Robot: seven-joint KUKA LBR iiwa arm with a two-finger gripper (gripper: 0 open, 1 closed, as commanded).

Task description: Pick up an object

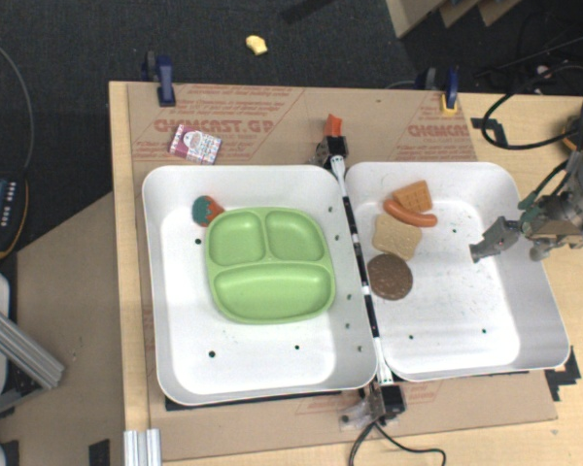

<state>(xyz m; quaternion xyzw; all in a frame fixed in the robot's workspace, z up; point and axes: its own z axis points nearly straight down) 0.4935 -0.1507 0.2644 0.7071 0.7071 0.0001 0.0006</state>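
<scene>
On a bench [272, 110] bearing two white bins, the gripper [493, 243] hangs over the right bin [466, 328], its spread or closure indeterminate, well apart from the sausage [411, 212], bread [396, 235] and brown disc [390, 277], which crowd together and risk a deflected grasp.

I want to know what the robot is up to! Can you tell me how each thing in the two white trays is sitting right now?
Claw: over the right bin's right side, nothing seen between its fingers.
Green plate: flat in the left bin, its three sections bare.
Small red and green toy: in the left bin, touching the plate's top left rim.
Hot dog: lying on the orange cracker.
Tan bread slice: flat, below the hot dog.
Brown round patty: flat in the right bin.
</scene>
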